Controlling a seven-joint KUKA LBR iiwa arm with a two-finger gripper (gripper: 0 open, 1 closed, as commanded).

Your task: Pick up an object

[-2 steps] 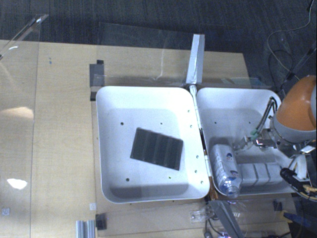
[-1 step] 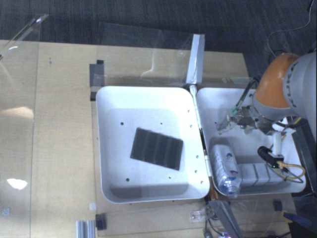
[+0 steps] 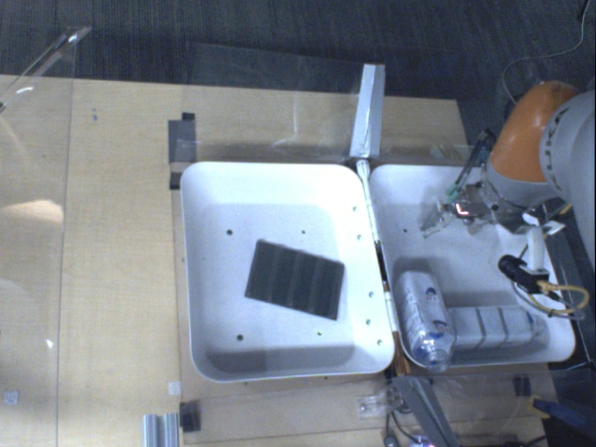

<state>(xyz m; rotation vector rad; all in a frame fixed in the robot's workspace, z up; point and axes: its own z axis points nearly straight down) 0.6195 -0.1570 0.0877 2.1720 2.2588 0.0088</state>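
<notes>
Camera view: whether the tool (image 3: 445,214) is wide or narrow cannot be told. It hangs over the right bin (image 3: 402,194), apart from the bottle (image 3: 424,317) nearer the front; a centred descent is advised.

Glossy white plastic bins (image 3: 279,180) — matt ribbed black pad (image 3: 295,279).

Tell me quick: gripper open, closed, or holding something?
Gripper: cannot be told; it sits over the right bin, apart from the plastic bottle, with nothing seen in it.
</notes>
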